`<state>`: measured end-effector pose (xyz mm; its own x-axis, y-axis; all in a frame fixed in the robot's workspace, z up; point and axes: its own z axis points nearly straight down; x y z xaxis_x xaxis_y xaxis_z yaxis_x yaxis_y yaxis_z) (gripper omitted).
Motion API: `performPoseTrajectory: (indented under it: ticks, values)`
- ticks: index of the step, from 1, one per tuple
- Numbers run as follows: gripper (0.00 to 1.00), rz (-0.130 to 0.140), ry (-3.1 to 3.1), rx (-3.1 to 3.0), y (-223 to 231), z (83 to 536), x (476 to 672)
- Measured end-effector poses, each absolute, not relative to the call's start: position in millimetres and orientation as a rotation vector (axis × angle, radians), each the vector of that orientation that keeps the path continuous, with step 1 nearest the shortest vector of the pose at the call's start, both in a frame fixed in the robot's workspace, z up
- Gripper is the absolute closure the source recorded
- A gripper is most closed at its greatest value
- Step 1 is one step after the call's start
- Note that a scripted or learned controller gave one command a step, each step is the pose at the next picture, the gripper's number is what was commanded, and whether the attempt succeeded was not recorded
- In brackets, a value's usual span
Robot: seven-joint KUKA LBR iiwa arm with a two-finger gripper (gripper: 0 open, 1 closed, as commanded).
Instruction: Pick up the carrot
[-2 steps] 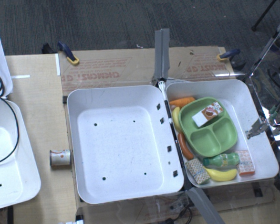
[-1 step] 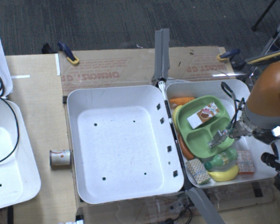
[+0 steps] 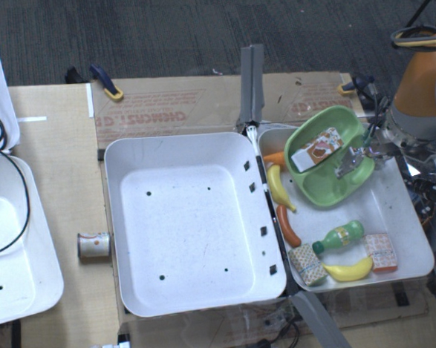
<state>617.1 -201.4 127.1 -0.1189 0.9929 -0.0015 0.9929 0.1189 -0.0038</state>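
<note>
Over the right bin (image 3: 411,227), my gripper (image 3: 349,162) hangs inside the tilted green bowl (image 3: 319,186); I cannot tell how it is set. Against the bin's left wall lies the carrot (image 3: 288,226), just below a banana (image 3: 279,188).

A robot lab, by the look of it. White bins (image 3: 184,224) sit on a tabletop (image 3: 61,173) covered in taped-down cardboard (image 3: 168,106), held with blue-and-yellow clamps (image 3: 106,82). Black cables (image 3: 0,140) loop at the left, dark carpet (image 3: 193,30) lies beyond, and plastic toy food (image 3: 350,270) serves as test objects.
</note>
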Motion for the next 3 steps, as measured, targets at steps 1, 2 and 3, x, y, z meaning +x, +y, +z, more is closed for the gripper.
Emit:
performPoseTrajectory:
  ticks: [1,2,3]
  values:
    - [0.0,0.012,-2.424,-1.995,-185,100,657.8]
    - [0.0,-0.004,-2.327,-2.095,-214,107,654.7]
    - [0.0,0.016,-2.398,-2.023,-174,95,656.3]
